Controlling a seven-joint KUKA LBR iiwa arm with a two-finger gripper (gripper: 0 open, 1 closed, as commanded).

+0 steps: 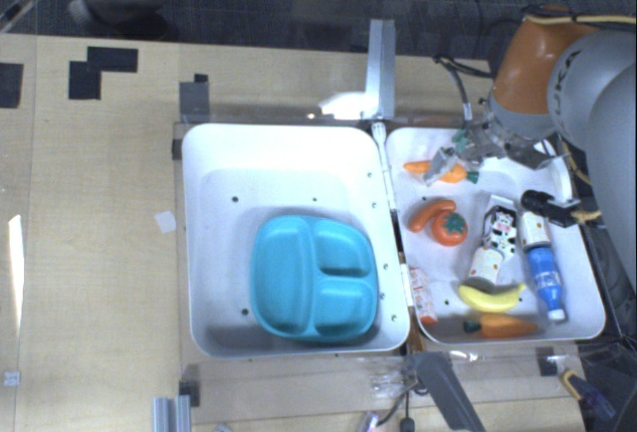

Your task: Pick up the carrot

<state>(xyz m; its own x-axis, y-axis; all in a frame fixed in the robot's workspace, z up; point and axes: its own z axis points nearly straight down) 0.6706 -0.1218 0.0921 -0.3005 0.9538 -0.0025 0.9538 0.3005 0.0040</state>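
Tool (446, 164) is hanging low over the far end of the right bin (593, 306), right at a small carrot (418, 167); whether it is open or closed I cannot tell. Another carrot (506, 326) is lying beside the banana (490, 297).

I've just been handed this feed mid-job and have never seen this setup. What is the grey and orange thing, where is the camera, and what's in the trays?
One camera looks down at a slant on a bench with two white bins. The grey and orange shape at right is a robot arm; its pincer is low at the back of the right bin, at the carrot. Whether it grips anything, I cannot tell. That bin also holds a tomato, a banana, a blue bottle and a second orange piece. The left bin holds a blue divided plate.
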